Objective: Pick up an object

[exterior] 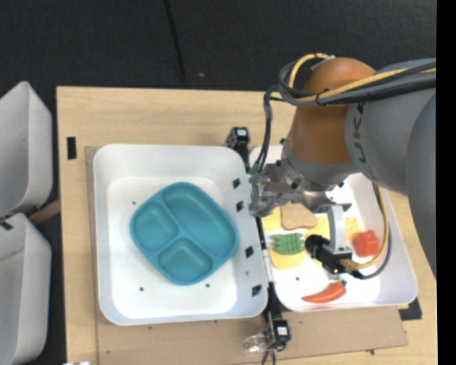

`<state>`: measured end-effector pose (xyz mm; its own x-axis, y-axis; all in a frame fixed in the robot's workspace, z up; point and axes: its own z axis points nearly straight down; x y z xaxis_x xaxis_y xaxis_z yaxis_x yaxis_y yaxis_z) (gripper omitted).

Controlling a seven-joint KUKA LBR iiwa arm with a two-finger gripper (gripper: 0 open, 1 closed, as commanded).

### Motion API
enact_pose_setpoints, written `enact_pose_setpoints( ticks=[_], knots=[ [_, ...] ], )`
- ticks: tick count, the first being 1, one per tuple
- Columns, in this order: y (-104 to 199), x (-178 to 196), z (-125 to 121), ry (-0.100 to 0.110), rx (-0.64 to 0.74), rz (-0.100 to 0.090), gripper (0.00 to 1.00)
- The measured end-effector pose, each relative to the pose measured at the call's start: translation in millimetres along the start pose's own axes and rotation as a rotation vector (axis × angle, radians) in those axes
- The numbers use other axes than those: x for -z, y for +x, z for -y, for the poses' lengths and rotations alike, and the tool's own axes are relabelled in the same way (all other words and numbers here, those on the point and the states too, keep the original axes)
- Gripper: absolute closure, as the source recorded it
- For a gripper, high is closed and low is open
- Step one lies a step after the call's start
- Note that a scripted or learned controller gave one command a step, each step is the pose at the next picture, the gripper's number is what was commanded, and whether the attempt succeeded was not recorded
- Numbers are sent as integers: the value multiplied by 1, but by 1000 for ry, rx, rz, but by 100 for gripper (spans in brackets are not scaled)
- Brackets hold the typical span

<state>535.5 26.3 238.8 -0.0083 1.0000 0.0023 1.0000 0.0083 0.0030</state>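
My gripper (286, 198) hangs below the orange wrist band (327, 112), low over the left part of the right bin (395, 280). Just under it lies a tan bread slice (296, 219). In front of that are a green leafy piece (287, 242) and a yellow piece (289, 260). A red chili pepper (324, 293) rests near the bin's front wall, and a red-orange piece (366, 242) sits to the right. The arm covers the back of this bin.
The left bin (114, 287) holds a teal divided plate (184, 233). A black fitting with a cable (324, 254) hangs off the arm over the right bin. The divider between the bins (254, 249) stands close to the gripper's left.
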Motion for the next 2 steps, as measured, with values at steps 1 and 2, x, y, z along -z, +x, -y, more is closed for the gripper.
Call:
enact_pose_setpoints(
  ticks=[1,2],
  knots=[
    [68,33,-4,0,1,0,100],
    [108,123,45,-5,1,-2,100]
  ],
)
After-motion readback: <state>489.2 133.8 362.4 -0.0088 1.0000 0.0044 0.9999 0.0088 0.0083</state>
